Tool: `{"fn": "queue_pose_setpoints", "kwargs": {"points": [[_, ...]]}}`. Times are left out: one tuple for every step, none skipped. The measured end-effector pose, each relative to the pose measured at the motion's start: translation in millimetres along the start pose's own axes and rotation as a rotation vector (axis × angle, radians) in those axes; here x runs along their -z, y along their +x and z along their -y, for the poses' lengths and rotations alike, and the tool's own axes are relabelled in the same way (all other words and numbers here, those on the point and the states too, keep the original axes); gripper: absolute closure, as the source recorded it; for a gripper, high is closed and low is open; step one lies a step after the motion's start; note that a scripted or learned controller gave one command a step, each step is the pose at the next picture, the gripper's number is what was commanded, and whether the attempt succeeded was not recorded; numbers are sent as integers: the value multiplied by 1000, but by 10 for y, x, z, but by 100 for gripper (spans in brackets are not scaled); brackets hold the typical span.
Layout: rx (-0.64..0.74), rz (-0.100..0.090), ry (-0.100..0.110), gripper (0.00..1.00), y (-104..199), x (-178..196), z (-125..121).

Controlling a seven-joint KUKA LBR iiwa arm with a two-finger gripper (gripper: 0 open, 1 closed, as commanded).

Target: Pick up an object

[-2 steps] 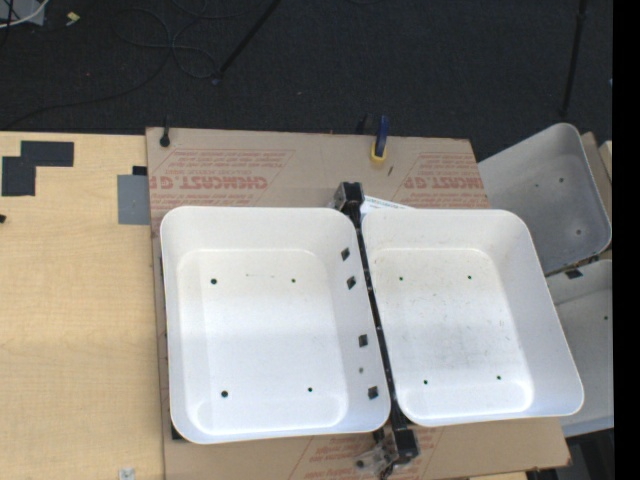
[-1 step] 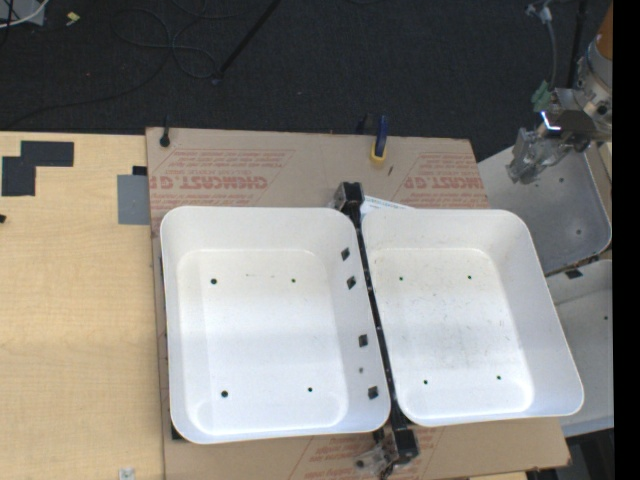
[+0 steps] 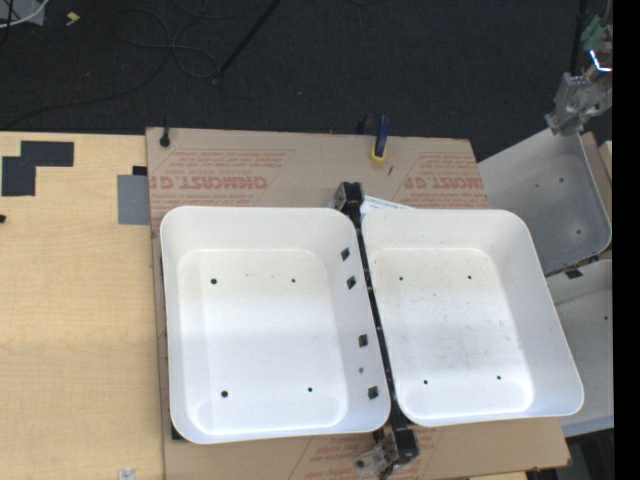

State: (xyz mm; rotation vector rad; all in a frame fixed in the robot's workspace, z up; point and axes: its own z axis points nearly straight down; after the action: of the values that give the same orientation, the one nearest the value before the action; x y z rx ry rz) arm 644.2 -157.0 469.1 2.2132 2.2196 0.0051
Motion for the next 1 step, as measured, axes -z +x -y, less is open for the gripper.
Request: {"fn": "queue_pose_setpoints", "kwargs": {"points": [[-5, 0, 4, 100, -257, 497, 159]]}}
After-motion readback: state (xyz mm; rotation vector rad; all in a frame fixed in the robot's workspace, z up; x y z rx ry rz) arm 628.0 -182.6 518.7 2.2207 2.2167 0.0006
